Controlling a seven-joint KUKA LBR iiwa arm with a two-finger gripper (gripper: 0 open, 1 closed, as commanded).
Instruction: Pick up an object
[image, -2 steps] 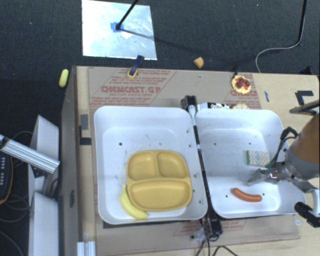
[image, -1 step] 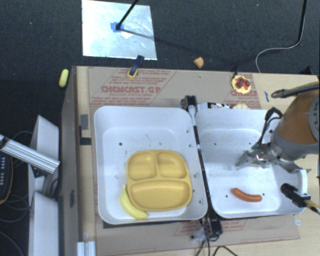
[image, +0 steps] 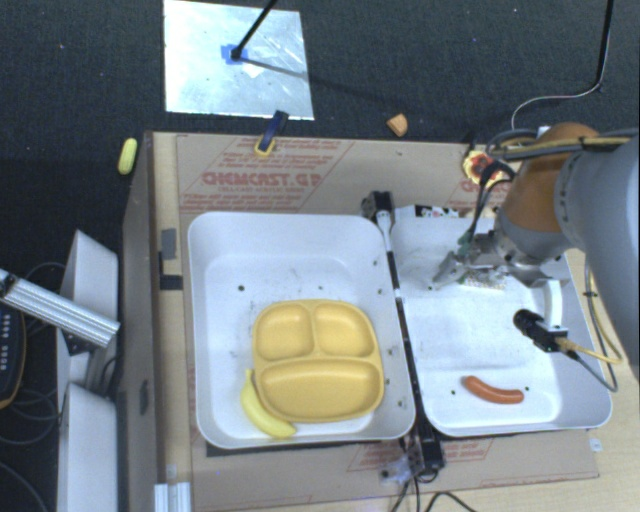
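Observation:
An orange-red sausage (image: 492, 391) lies near the front of the right bin (image: 440, 400). My gripper (image: 450, 275) is low over the back left part of that bin, well behind the sausage and apart from it. Its fingers look spread open with nothing between them. In the left bin (image: 215, 300) sits a yellow divided plate (image: 318, 360). A yellow banana (image: 262, 408) lies against the plate's front left edge.
A black divider (image: 393, 290) runs between the two bins. A black cable end (image: 540, 332) hangs over the right bin's right side. Small loose items lie on the dark floor beyond the bench: a yellow piece (image: 127, 155) and an orange piece (image: 398, 124).

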